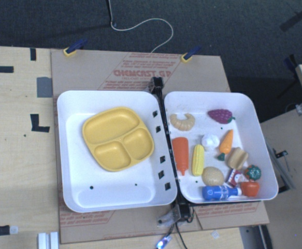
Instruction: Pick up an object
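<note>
The right bin (pixel 254 119) holds several toy foods. A croissant (pixel 183 121) lies at its upper left and purple grapes (pixel 220 115) at the upper right. A long orange carrot (pixel 180 155) lies beside a yellow corn cob (pixel 198 160). Nearby are a small white piece (pixel 210 140), a smaller carrot (pixel 225 141), a brown bread roll (pixel 236 158) and a potato (pixel 213 176). A blue bottle (pixel 219 193) and a red tomato (pixel 249 189) lie along the near wall, with a green-topped piece (pixel 253 172) above them.
The left bin (pixel 70 154) holds a yellow divided plate (pixel 118 138). Both bins rest on a cardboard sheet (pixel 140 71) held by clamps. A white cable (pixel 140 25) loops behind the bins.
</note>
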Controlling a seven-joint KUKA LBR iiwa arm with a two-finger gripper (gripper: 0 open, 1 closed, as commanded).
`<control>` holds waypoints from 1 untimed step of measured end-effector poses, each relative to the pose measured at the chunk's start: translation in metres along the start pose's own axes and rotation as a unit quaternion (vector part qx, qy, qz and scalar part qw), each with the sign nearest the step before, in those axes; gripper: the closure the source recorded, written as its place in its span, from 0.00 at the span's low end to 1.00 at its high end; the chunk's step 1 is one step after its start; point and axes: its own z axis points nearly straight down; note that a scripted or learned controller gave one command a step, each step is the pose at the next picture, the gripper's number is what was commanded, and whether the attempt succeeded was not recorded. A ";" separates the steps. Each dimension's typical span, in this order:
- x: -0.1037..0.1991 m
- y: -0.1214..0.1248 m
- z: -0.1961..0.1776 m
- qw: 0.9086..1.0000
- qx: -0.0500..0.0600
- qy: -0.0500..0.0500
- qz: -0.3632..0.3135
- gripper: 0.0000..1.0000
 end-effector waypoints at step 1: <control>0.000 -0.001 0.036 1.000 0.003 0.001 0.001 1.00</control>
